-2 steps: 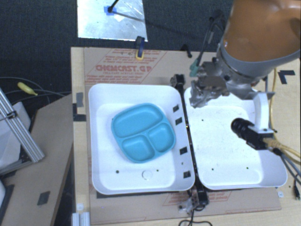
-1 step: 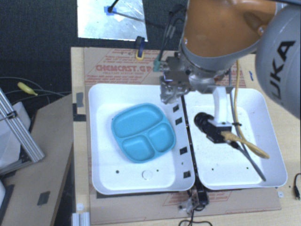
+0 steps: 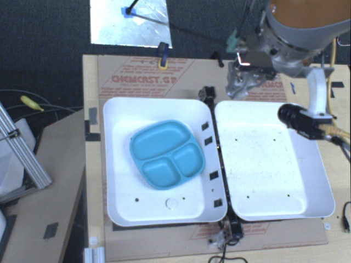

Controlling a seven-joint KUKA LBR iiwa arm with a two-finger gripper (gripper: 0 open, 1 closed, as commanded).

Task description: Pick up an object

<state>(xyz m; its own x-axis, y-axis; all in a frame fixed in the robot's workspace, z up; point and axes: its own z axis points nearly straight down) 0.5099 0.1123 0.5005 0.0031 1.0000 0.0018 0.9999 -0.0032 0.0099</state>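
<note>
A light blue divided tray (image 3: pixel 166 153) with three compartments lies flat in the middle of the left bin (image 3: pixel 118 201). My gripper (image 3: pixel 243 85) hangs high above the bench, over the far left corner of the right bin (image 3: pixel 307 201). It is well apart from the blue tray, up and to its right. Nothing shows beneath or in the gripper. The grey wrist with its orange band (image 3: pixel 307 4) hides the area behind it.
A small pale round disc (image 3: pixel 172 204) lies near the left bin's front wall. Black clips (image 3: pixel 211 141) line the seam between the bins. A black cylinder (image 3: pixel 299 120) on the arm overhangs the right bin's far right side. A yellow-handled tool (image 3: pixel 163 56) sits beyond the bins.
</note>
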